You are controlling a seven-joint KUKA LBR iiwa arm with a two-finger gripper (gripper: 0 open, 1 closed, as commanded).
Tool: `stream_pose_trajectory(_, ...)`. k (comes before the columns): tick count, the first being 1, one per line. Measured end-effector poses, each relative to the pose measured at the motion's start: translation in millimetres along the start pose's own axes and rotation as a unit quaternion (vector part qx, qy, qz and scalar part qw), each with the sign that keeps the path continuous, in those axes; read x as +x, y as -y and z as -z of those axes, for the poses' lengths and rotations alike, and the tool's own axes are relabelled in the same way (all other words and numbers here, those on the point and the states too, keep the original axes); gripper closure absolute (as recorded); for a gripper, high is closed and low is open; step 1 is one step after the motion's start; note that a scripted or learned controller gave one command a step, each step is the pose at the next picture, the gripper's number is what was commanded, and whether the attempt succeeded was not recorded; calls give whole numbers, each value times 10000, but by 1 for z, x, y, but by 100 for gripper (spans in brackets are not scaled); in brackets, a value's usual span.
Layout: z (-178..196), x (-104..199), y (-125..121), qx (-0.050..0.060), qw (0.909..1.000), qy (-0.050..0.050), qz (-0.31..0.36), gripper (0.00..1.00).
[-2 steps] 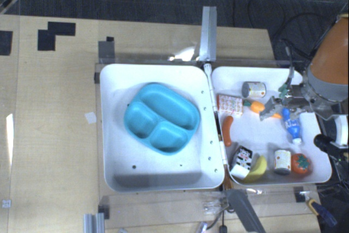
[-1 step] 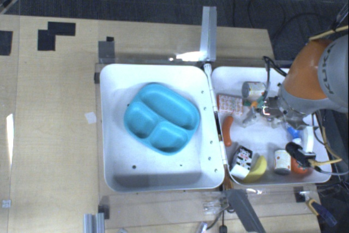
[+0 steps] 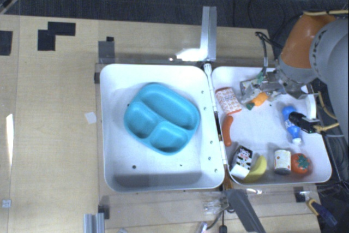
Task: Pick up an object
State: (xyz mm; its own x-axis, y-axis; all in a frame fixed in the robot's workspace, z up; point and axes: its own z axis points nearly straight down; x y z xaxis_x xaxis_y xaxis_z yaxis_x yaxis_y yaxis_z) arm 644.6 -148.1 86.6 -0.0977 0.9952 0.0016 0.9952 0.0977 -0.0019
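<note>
Nearest the camera, along the near edge of the right-hand white bin (image 3: 325, 172), lie a yellow banana (image 3: 258, 168), a small black-and-white printed packet (image 3: 242, 157) touching it on the left, a short white cylindrical can (image 3: 282, 161) and a round red tomato-like toy (image 3: 300, 163) just beside the can. A little farther in, an orange carrot-shaped piece (image 3: 227, 129) lies along the bin's left wall, and a blue and white bottle-like item (image 3: 292, 124) sits toward the right.

At the far side of this bin, the two-finger gripper (image 3: 254, 90) hangs low over a small orange rounded piece (image 3: 259, 99) with a green bit at its left end; a red-and-white printed snack packet (image 3: 226, 100) lies just to the left. Whether the claw is spread or pressed together cannot be told, since the metal parts blur into one another, and nothing is plainly seen between them.

The small orange piece looks the likeliest target. To take it well, the claw should probably centre over its middle, straddle its narrow width, and stay clear of the snack packet and the far wall. A straight, slow lift would show whether the grip holds.

The left-hand white bin (image 3: 109, 117) holds a blue plastic divided tray (image 3: 162, 117), well apart from the work.
</note>
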Motion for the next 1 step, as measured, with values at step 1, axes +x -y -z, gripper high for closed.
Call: stream_pose_trajectory(1, 8, 2, -1, 15, 10000, -14, 23, 100)
